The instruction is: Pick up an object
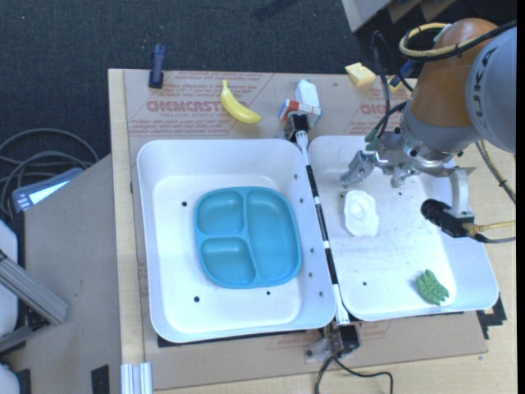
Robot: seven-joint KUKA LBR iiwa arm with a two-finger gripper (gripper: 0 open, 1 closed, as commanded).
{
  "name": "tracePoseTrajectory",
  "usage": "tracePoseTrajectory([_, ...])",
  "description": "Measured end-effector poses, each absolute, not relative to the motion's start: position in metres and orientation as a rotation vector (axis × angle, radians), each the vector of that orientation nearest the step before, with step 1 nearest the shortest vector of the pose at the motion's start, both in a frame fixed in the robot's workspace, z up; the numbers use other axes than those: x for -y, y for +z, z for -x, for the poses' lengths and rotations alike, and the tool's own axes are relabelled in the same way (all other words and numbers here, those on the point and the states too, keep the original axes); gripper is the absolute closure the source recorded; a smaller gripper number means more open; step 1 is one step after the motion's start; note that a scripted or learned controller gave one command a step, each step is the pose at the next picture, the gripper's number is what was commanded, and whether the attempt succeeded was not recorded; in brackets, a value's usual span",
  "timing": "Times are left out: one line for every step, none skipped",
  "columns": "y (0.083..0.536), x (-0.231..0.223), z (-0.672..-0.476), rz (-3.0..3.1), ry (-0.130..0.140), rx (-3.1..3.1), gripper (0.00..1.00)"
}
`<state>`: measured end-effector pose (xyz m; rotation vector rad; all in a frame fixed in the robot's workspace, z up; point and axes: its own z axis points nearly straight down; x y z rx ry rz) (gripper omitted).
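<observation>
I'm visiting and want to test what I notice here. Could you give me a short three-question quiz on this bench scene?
1. True or false: the blue divided plate lies in the left bin.
2. Which thing lies nearest the gripper in the right bin? A) the white lumpy object B) the green object C) the banana
3. Fill in: the banana rests on the bench board, ______ both bins.

Key
1. True.
2. A; the white object lies just below the gripper, the green one sits near the bin's lower right corner.
3. Outside; it lies above the left bin's top rim.
</observation>
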<state>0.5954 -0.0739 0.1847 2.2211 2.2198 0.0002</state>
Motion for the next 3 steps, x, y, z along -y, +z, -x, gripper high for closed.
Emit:
tracePoseTrajectory([0.135,0.098,-0.587,-2.223,-0.003,-2.222,0.0])
tracePoseTrajectory([0.084,0.093,-0.586,-2.224,-0.002,-2.223,0.0])
tracePoseTrajectory([0.094,0.093,-0.586,-2.222,0.0,-2.221,1.0])
